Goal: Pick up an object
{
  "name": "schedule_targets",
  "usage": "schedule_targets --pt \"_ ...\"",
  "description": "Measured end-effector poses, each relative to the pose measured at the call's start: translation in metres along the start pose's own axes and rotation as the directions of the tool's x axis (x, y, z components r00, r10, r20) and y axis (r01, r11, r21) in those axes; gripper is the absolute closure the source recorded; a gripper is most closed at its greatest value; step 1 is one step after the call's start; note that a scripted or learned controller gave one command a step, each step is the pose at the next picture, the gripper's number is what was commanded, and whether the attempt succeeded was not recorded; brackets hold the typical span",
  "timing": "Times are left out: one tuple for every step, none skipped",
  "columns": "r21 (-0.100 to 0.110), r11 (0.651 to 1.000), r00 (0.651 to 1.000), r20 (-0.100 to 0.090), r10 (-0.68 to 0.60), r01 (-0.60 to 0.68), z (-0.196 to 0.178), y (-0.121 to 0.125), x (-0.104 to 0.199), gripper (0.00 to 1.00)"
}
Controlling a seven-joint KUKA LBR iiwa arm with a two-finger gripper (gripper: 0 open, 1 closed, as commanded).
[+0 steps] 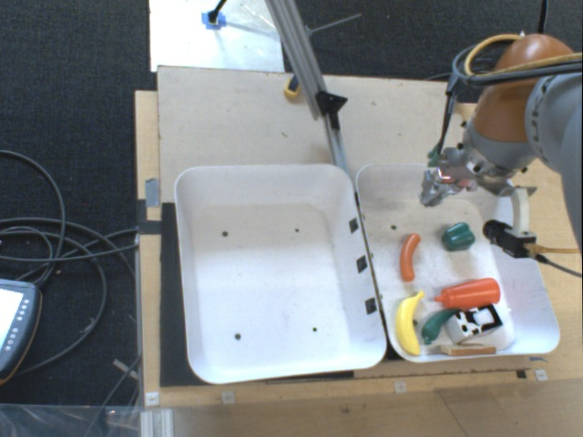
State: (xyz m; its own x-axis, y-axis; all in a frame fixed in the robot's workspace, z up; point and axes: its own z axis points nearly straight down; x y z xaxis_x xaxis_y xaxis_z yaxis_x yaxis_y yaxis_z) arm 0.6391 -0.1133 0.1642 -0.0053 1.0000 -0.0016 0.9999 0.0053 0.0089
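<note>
**Approach Phase: Selecting and Grasping One Object from the Right Bin**

The gripper (pixel 440 182) hangs over the upper part of the right bin (pixel 547 312), right of frame centre. Nothing is seen between its fingers. Whether the jaws stand apart or together cannot be told at this resolution.

All candidate objects lie in the right bin. A green pepper (pixel 457 236) sits closest, just below and right of the gripper. An orange carrot (pixel 409 256) lies lower, toward the bin's left wall. A yellow banana (pixel 408 322), a red bottle (pixel 470 292), a dark green piece (pixel 438 323), a black-and-white block (pixel 475 321) and a thin wooden stick (pixel 468 350) crowd the lower end, several touching.

Recommended procedure: the pepper or the carrot is the better target, as each lies apart from its neighbours. The arm should centre above the chosen item, align the fingers across its narrow side, and descend vertically. The lower cluster is likely to cause a miss or a double contact.

Limits of visibility: the fingertips are blurred. The arm's upper body is cut off at the right edge. The dark green piece is partly overlapped, and its identity is uncertain.
</note>
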Motion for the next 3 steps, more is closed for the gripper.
schedule_targets --pt "0.001 1.0 1.0 0.0 0.0 0.0 -0.048 0.002 0.0 1.0" --pt "0.009 1.0 1.0 -0.004 -0.004 0.004 -0.042 -0.016 0.054 1.0" --pt "0.007 1.0 1.0 -0.005 -0.005 0.005 -0.057 -0.028 0.106 1.0"
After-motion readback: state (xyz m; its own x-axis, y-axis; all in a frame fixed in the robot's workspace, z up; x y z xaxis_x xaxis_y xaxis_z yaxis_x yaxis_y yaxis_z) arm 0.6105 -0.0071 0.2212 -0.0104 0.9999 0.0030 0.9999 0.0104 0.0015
